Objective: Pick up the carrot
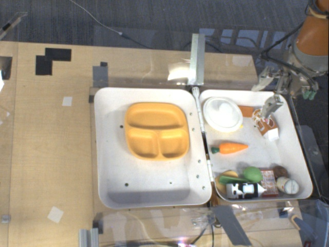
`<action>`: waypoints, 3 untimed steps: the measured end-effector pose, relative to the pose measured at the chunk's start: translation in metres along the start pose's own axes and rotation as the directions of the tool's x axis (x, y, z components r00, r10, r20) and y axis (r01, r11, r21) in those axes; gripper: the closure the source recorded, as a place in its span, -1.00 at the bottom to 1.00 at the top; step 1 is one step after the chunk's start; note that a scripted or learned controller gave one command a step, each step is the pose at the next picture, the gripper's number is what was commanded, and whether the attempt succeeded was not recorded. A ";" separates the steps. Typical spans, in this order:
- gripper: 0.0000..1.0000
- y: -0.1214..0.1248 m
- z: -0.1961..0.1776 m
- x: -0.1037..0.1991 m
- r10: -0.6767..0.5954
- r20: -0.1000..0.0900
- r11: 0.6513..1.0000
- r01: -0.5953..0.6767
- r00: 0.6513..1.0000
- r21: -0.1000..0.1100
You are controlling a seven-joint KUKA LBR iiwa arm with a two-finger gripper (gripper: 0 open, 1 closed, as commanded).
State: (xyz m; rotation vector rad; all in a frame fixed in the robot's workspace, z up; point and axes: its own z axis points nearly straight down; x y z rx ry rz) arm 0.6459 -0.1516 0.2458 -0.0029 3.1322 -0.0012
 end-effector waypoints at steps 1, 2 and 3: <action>-1.00 0.040 0.099 0.037 0.058 0.016 0.998 -0.058 0.998 0.003; -1.00 0.063 0.151 0.137 -0.063 0.003 0.998 0.063 0.998 0.001; 1.00 0.064 0.137 0.132 -0.070 0.019 0.998 0.069 0.997 0.004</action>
